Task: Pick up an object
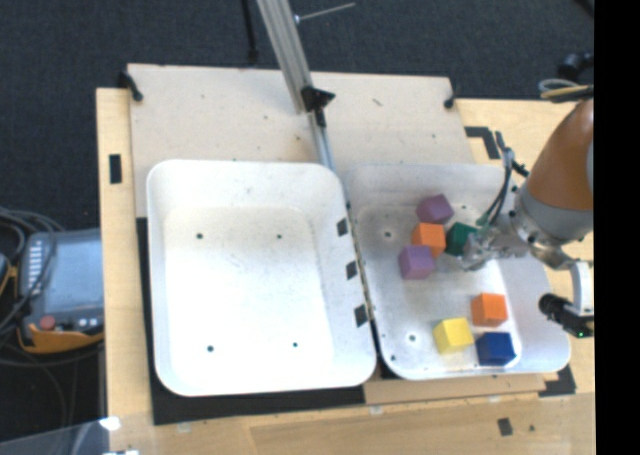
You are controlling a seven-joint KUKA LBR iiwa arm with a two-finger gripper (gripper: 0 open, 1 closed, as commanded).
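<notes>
— Nearest the lens, what sits along the front edge of the right bin (pixel 395 358)?

— Blue cube (pixel 495 348) and yellow cube (pixel 452 334), side by side and both close to the front rim, with an orange cube (pixel 489 309) just behind the blue one.

— And the claw?

— Claw (pixel 468 249) is low over the middle of the right bin, at the end of the grey arm (pixel 562 188) reaching in from the right. It sits right against a green block (pixel 461 237). Whether the fingers are spread or pinching the block I cannot tell; that spot is dark and small.

— What crowds the green block?

— A second orange cube (pixel 430 236) touches or nearly touches its left side. One purple cube (pixel 434 209) lies just behind that, another purple cube (pixel 416 262) just in front. The four form a tight cluster toward the bin's back half.

— Any free room?

— Bare floor lies between the cluster and the front row, and along the right bin's left wall. The left bin (pixel 170 243) is wide open white floor. A metal rail (pixel 285 38) slants in from the top, ending near where the two bins meet, on the desk (pixel 115 273).
</notes>
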